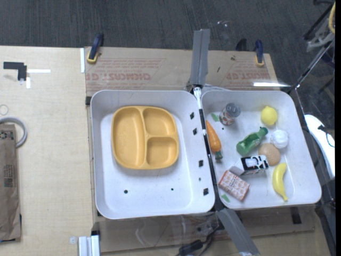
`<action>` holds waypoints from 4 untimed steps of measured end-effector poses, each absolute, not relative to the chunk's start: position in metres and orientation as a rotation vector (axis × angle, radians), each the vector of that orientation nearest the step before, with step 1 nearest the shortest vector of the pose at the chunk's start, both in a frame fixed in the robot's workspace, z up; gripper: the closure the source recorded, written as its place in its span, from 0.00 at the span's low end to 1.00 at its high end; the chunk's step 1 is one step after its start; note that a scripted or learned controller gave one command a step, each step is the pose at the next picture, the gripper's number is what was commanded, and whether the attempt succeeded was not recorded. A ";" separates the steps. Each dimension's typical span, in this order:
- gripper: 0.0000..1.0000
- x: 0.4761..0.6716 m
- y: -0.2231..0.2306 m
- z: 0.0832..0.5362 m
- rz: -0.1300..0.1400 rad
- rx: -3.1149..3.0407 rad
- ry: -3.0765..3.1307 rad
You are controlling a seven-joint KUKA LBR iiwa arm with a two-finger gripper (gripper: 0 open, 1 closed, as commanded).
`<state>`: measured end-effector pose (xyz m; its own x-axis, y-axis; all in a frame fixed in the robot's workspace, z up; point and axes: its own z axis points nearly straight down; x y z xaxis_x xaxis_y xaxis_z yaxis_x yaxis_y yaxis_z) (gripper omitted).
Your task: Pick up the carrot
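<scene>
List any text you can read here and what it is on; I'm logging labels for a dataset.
Cardboard sheet behind the bins: red print, mirrored and upside down, possibly "CHEMCOTE"; not certain.
Brown bag at the left edge: dark print, too small to read.
Red box: pattern or print, too blurred to read.
Can, green bottle and black-and-white carton: labels unreadable.
Carrot: no text.

Light wood bench (42,159) fills the frame's left and centre. Two white bins sit on it side by side, touching: left bin (149,201) centre, right bin (306,191) at right. Cardboard sheet (138,71) lies under their upper edges, clamped.
</scene>
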<state>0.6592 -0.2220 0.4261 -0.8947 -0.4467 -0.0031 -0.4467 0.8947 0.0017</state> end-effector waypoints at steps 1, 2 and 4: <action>0.00 0.662 -0.222 0.438 0.005 -1.052 2.957; 0.00 0.662 -0.222 0.432 0.006 -1.411 2.804; 0.00 0.661 -0.209 0.395 0.009 -2.218 2.220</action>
<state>0.6613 -0.2088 0.3948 -0.0009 -1.0000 -0.0067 -1.0000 0.0009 0.0012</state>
